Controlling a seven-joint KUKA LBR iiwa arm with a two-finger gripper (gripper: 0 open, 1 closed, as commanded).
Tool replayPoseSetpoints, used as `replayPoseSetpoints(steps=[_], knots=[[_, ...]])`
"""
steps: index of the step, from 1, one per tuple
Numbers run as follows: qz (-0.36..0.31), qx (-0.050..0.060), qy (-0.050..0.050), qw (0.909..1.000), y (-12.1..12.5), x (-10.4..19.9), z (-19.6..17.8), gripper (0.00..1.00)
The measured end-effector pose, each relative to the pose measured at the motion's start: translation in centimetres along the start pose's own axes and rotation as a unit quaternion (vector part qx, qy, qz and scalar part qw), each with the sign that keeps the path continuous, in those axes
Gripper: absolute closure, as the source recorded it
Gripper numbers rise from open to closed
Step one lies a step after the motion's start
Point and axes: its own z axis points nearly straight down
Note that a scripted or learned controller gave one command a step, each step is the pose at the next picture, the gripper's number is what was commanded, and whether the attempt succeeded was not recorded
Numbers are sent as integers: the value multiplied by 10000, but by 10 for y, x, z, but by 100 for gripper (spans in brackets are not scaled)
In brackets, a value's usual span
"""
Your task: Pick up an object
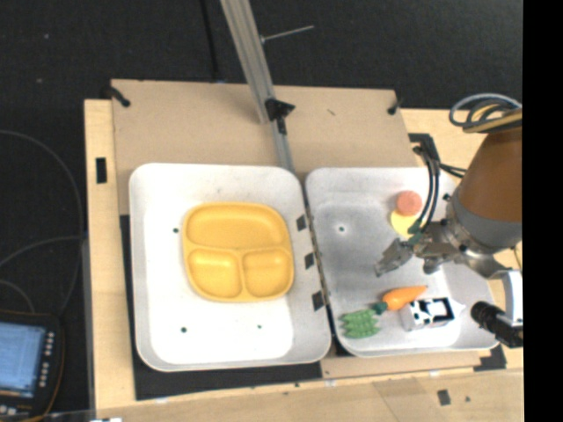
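One toy carrot (404,297) lies crosswise just below our gripper (393,260), near the right bin's (352,209) front edge; we see its fingers apart, holding nothing.

Gripper (393,260) low, arm (493,192) from right.

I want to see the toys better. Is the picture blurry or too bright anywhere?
In the camera view, the white bins look bright and washed out; the carrot and the yellow tray are soft but recognisable; the floor around the bench is very dark.
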Motion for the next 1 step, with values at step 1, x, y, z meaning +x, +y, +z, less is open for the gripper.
replayPoseSetpoints(steps=[1], knots=[[11,-3,-3,10000,0,0,0,0]])
